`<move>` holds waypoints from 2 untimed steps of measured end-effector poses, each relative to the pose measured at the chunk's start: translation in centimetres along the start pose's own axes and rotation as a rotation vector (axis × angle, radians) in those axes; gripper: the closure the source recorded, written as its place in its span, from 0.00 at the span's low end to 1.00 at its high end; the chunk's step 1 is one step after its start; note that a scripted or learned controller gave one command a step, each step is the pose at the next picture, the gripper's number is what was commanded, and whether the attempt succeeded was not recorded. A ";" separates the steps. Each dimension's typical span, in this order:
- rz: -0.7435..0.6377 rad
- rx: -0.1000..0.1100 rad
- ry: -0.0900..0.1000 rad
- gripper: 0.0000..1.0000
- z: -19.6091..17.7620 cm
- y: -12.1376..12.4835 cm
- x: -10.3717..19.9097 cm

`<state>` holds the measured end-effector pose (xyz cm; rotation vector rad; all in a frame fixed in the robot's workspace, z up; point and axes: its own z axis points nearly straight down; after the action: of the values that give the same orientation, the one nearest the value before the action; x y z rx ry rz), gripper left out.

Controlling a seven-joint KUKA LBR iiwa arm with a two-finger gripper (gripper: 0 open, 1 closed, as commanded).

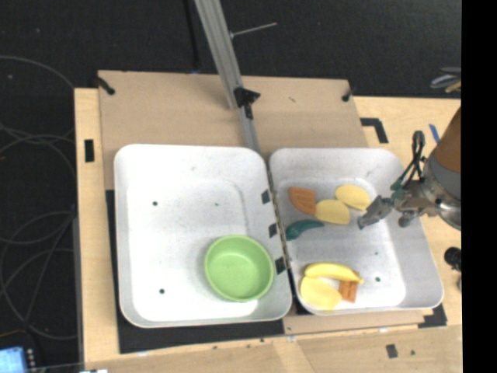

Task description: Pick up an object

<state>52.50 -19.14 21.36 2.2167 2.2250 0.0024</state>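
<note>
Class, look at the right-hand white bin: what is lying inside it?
Inside the right bin lie an orange piece, two yellow pieces, a teal item, a banana and a small orange piece. The gripper hovers above.

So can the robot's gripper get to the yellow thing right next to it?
Probably yes. The gripper hangs over the right bin, just right of the yellow piece, with bare bin floor between them. Another yellow piece crowds it.
</note>
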 end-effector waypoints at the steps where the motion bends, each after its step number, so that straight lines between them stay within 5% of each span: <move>1: 0.001 -0.001 0.000 0.00 0.0 0.0 0.0; 2: 0.004 0.006 -0.002 0.00 5.3 0.1 -1.2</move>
<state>52.58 -20.31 16.03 2.2230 2.2220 -0.0061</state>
